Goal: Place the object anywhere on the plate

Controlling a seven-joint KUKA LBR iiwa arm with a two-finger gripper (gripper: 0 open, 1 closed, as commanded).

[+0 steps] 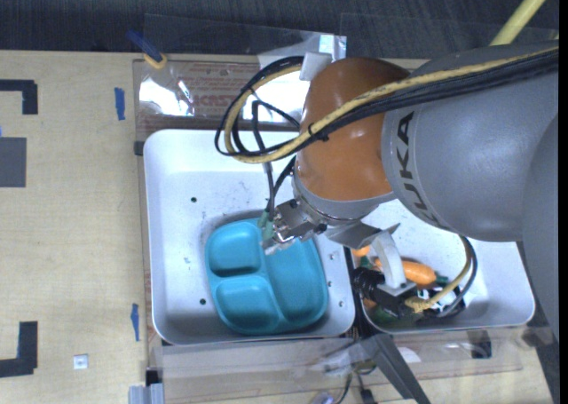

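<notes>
The grey arm with its orange band (351,140) hung over the seam between the two shallow white bins, and its bulk hid the gripper, so whether it was clenched or released could not be told. The turquoise three-compartment plastic plate (264,278) lay in the left white bin (173,216), its upper right corner under the wrist. An orange carrot-like object (417,271) lay among dark clutter in the right white bin (506,300). Doing this well probably meant gripping one item cleanly, lifting clear of the divider, and releasing low over a compartment.
</notes>
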